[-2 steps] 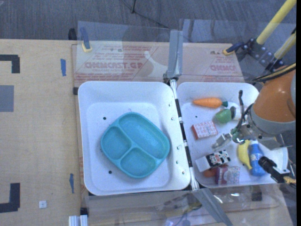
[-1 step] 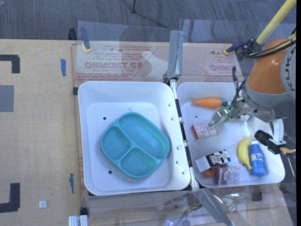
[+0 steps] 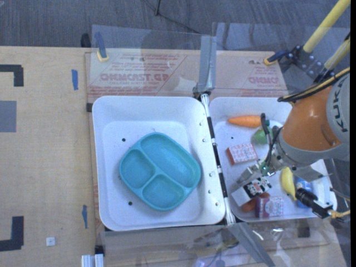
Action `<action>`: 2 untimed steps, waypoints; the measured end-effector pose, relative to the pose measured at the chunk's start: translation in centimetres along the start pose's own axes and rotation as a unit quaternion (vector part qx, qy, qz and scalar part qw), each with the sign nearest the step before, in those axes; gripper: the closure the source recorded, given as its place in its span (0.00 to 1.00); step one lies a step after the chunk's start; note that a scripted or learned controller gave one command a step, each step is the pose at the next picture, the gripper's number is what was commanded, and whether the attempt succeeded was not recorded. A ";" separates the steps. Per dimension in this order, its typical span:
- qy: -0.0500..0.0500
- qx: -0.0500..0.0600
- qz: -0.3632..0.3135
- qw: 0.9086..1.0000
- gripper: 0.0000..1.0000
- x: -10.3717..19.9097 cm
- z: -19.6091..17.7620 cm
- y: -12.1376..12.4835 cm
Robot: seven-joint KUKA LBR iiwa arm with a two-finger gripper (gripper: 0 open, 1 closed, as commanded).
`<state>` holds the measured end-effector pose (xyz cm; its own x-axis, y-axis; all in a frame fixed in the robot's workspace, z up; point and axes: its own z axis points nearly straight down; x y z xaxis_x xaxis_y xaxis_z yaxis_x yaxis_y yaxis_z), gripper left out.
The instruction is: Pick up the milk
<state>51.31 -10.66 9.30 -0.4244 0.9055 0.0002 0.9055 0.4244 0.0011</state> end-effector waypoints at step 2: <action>-0.003 -0.004 0.050 0.999 0.00 -2.9 0.4 -1.2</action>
